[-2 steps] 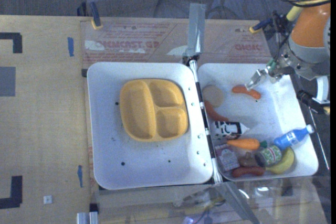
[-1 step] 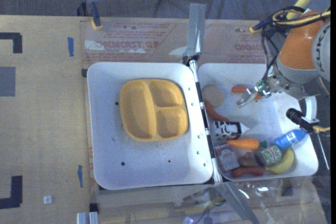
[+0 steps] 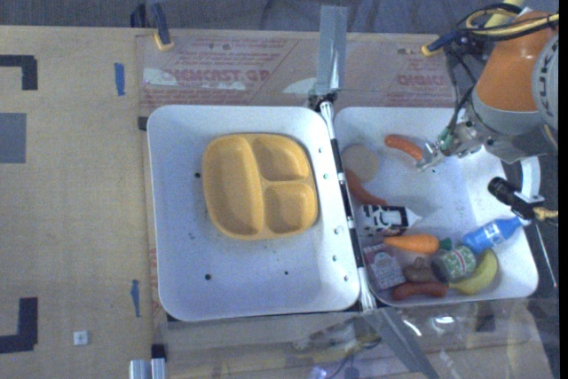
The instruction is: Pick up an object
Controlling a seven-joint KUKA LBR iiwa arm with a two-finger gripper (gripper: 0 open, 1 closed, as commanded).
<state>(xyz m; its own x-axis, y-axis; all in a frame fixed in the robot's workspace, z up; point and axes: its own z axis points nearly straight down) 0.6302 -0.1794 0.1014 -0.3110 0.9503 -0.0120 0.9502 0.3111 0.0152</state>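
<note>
Grey arm (image 3: 519,93) reaches in from right; end effector (image 3: 435,153) hangs low.

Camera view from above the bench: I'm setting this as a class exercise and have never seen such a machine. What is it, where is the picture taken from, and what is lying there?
The picture comes from one fixed camera looking down at a slant on two shallow white bins. The grey machine with an orange band at the right is a robot arm; its hand reaches over the right bin, close to an orange sausage-shaped toy. I cannot see anything between its fingers. The left bin holds a yellow divided plate. Along the right bin's near side lie a carrot, a banana, a blue bottle and other small items.
</note>
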